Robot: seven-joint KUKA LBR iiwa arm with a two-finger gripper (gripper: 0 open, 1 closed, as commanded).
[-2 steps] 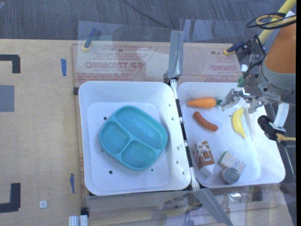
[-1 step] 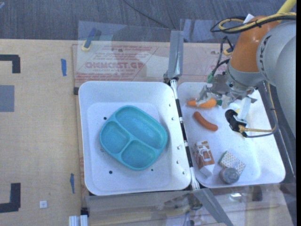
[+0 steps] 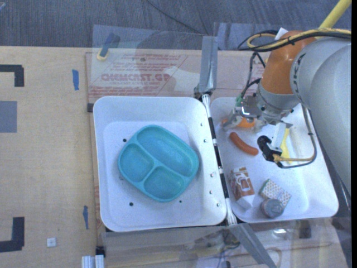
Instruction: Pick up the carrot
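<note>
The fingers (image 3: 244, 115) sit low in the right bin (image 3: 321, 205), right over the carrot (image 3: 239, 121) (orange bit peeking out underneath). Can't tell if they're spread or pinching. A sausage (image 3: 244, 143) lies just below them.

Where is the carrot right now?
The carrot lies in the right bin, near its upper left corner, partly hidden under the gripper, just above the sausage.

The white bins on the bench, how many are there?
2. The left bin holds a blue divided plate. The right bin, beside it, holds the small items, with the arm reaching in over its far end.
</note>
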